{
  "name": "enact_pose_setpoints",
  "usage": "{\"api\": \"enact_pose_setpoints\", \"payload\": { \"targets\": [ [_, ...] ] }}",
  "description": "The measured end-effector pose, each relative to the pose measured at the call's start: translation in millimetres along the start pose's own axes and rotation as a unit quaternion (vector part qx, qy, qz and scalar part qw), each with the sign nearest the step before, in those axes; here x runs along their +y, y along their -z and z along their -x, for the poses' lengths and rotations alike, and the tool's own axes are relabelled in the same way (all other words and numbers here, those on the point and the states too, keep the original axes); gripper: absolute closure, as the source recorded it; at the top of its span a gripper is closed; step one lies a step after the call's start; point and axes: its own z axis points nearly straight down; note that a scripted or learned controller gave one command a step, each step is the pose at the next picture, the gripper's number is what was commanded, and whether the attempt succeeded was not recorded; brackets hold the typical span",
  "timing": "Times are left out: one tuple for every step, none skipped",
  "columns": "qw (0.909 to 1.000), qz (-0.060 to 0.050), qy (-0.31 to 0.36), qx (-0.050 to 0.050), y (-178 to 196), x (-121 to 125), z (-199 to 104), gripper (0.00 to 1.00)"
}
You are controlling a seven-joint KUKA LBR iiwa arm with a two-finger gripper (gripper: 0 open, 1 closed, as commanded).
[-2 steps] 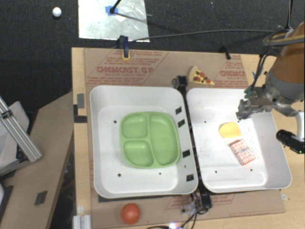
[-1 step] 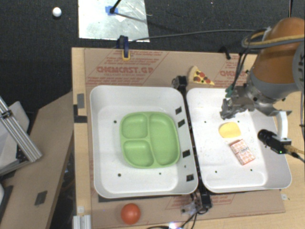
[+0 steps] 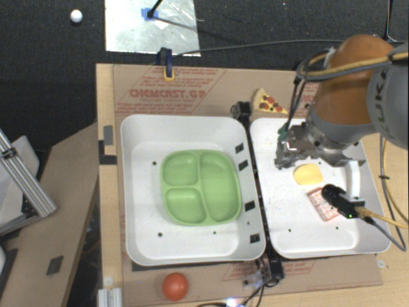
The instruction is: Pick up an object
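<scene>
In the right bin [image 3: 281, 235] lie a flat yellow piece [image 3: 308, 173], a small pink-and-red patterned square [image 3: 319, 204] and a white elongated piece [image 3: 352, 176] near the right wall. My gripper [image 3: 285, 155] hangs low over the upper left part of that bin, just left of the yellow piece and slightly above it in the view. I see nothing held in it. The grey arm with its orange band [image 3: 354, 56] covers the bin's upper right corner.
The left bin [image 3: 137, 171] holds a green divided plate [image 3: 200, 186]. Outside the bins, a toy pizza slice [image 3: 268, 102] lies on the board behind the right bin, and a red ball [image 3: 174, 286] sits at the front edge.
</scene>
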Motion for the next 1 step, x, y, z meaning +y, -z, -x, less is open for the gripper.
{"api": "enact_pose_setpoints", "payload": {
  "targets": [
    [1.0000, 0.000, 0.000, 0.000, -15.8, -7.5, -55.4, 1.00]
  ]
}}
